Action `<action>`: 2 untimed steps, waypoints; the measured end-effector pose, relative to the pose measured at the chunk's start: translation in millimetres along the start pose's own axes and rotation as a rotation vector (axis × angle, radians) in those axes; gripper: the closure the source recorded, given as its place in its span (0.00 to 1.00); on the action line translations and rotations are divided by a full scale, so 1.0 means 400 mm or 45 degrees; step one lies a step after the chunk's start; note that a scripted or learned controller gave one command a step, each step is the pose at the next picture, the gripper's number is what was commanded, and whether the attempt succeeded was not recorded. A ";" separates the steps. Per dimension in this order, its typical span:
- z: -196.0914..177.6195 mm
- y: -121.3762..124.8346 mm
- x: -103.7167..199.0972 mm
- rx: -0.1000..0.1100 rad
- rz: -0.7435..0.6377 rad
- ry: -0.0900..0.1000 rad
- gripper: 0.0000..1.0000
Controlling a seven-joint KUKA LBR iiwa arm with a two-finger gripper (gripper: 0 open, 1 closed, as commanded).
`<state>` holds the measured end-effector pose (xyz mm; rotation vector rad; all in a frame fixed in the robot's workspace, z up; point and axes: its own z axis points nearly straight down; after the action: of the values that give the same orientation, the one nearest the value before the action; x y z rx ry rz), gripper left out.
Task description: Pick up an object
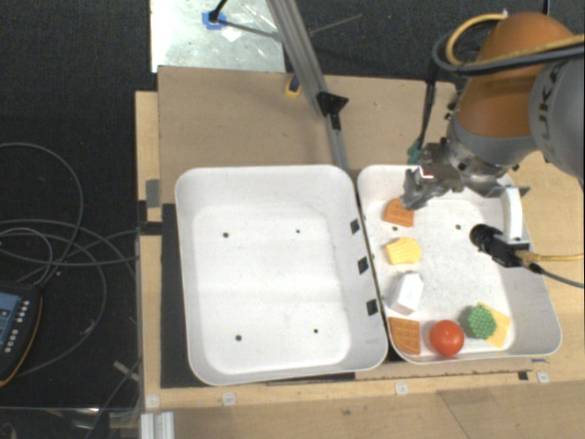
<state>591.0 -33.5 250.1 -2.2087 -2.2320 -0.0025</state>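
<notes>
My gripper hangs over the far left part of the right bin, just above and behind an orange waffle-like piece. Whether its fingers touch that piece I cannot make out. Further forward in the same bin lie a yellow block, a white block, a second orange waffle piece, a red tomato-like ball and a green knobbly ball resting on a yellow piece.
The left bin sits beside the right one, joined by black clips. A slanted grey pole crosses the bench behind the bins. A black cylinder with a cable sticks out over the right bin.
</notes>
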 end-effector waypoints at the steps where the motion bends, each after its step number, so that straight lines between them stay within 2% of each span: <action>1: -0.013 -0.053 0.117 0.001 0.000 0.000 1.00; 2: -0.022 -0.091 0.255 0.000 -0.001 0.001 1.00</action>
<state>553.7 68.0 258.9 -2.2069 -2.2326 -0.0036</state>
